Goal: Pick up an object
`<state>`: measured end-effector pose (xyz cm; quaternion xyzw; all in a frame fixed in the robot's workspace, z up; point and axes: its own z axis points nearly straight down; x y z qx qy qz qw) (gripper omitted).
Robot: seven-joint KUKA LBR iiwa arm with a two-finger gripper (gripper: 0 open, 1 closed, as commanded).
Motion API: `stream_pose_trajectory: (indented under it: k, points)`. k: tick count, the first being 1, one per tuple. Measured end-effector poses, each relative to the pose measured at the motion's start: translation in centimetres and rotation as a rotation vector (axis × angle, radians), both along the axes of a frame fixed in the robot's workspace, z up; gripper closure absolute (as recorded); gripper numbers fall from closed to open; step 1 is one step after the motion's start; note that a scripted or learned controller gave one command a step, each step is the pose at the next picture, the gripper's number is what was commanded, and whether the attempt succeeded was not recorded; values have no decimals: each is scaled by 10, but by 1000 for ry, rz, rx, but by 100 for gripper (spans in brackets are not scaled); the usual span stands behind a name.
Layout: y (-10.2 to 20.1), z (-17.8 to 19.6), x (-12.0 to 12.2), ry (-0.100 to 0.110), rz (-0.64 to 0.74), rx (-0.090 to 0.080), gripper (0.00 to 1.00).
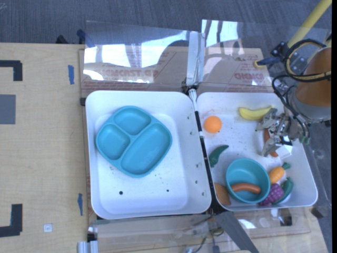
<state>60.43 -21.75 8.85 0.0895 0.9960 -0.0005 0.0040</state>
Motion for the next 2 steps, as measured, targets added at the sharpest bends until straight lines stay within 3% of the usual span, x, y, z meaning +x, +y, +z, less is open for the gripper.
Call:
stream_pose_trajectory:
  k: [1, 2]
  points:
    - [15, 0, 7, -3, -79, 0, 0]
    - [15, 15, 11, -17, -78, -3, 100]
